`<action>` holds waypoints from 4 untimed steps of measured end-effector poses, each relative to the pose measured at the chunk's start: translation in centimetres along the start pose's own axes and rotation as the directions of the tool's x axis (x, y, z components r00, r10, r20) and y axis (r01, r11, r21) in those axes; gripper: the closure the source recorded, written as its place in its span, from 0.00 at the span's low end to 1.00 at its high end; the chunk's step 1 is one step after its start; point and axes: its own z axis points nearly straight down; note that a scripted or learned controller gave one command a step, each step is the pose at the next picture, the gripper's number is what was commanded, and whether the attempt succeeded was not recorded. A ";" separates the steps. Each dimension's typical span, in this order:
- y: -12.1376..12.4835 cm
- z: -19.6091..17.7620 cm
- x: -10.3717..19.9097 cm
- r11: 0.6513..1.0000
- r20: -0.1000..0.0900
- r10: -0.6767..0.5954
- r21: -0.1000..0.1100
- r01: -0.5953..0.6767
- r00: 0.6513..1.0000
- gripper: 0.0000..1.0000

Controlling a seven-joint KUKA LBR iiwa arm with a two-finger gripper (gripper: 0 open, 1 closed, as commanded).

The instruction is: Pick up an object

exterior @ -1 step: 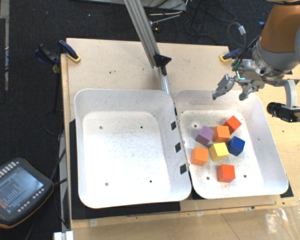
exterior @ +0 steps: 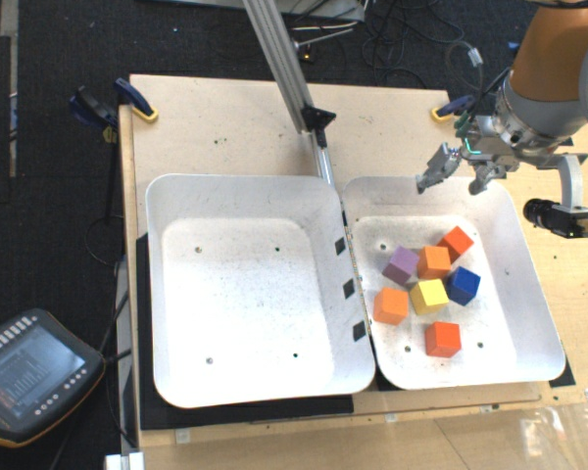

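Note:
Several small cubes lie clustered in the right bin (exterior: 529, 341): a purple cube (exterior: 403, 263), an orange cube (exterior: 434, 259), a red-orange cube (exterior: 458, 242), a yellow cube (exterior: 430, 295), a blue cube (exterior: 464, 284), another orange cube (exterior: 391, 305) and a red cube (exterior: 443, 339). My gripper (exterior: 458, 176) hangs above the far rim of the right bin, up and to the right of the cubes. Its two fingers are spread apart with nothing between them.
The left bin (exterior: 245, 282) sits beside the right one. A slanted metal pole (exterior: 279, 52) runs from the top down to the gap between the bins. Clamps (exterior: 132, 101) grip the bench's far corners. A teach pendant (exterior: 29, 375) lies at lower left.

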 end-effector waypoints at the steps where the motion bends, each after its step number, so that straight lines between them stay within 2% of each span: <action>1: -0.2 5.8 1.0 1.000 0.000 -0.001 0.007 0.001 1.000 0.00; 3: -0.7 17.6 1.5 1.000 0.000 0.003 0.006 -0.003 1.000 0.00; 4: -0.5 16.2 1.4 1.000 0.001 0.004 -0.002 -0.004 1.000 1.00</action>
